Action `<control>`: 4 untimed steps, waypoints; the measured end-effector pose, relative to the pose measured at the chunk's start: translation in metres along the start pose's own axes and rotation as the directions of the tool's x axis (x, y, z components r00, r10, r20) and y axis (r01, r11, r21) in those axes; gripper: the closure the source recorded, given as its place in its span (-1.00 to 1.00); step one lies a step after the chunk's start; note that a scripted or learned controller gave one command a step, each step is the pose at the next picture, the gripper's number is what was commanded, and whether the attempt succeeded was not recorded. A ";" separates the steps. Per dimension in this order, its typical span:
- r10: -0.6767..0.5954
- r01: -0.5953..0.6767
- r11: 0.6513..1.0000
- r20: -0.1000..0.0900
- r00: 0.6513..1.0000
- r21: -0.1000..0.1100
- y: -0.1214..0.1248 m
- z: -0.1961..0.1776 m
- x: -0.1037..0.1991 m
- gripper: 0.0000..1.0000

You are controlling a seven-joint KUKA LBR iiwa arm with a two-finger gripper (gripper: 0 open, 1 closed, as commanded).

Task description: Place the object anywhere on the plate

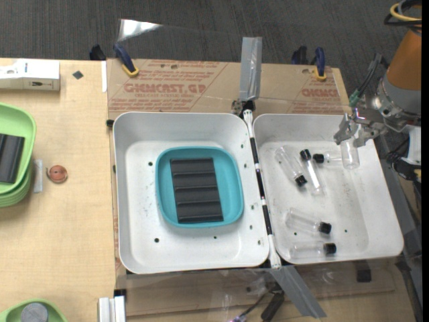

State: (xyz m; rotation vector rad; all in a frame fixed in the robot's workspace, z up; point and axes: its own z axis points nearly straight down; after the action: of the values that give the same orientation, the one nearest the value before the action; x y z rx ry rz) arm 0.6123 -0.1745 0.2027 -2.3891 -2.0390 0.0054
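Two shallow white bins sit side by side across the middle of the frame. The left bin (131,200) holds a teal plate (165,193) with rounded corners, and on that plate lies a dark ribbed block (196,190) — it covers most of the plate's middle.

The right bin (375,237) holds several clear plastic vials with black caps. One capped vial (291,166) lies on a slant in the upper left part of that bin, and just beside it a second (311,168) lies close enough that I cannot say whether the two touch. Lower down, a vial (307,223) lies near the centre of the bin, and another (312,249) rests close to the bin's lower wall.

The arm comes in at the upper right of the frame, its orange band (409,62) showing above the wrist. The gripper (351,138) hangs over the upper right part of the right bin, and a clear vial (349,154) stands roughly upright at its tip — it seems to sit between the fingers, though the tube is transparent and the hold is hard to read. Whether the fingers are apart or pressed together I cannot tell from here.

Behind the bins a sheet of printed cardboard (174,86) lies flat, with a blue and yellow clamp (123,58) on its upper left corner. At the far left edge of the frame sits a green tray (20,123).
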 end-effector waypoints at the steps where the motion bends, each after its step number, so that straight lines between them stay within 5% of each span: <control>1: 0.001 -0.001 1.000 0.000 1.000 0.000 0.000 0.000 0.000 -1.00; 2: 0.024 -0.024 1.000 0.000 1.000 -0.001 -0.020 -0.136 -0.023 -1.00; 3: 0.112 -0.112 0.994 0.000 0.994 -0.001 0.014 -0.238 -0.038 -1.00; 4: 0.112 -0.112 0.994 0.000 0.994 0.000 0.014 -0.237 -0.038 -1.00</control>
State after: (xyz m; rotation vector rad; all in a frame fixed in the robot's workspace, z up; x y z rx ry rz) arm 0.6213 -0.2141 0.4402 -2.4999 -1.9015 0.0052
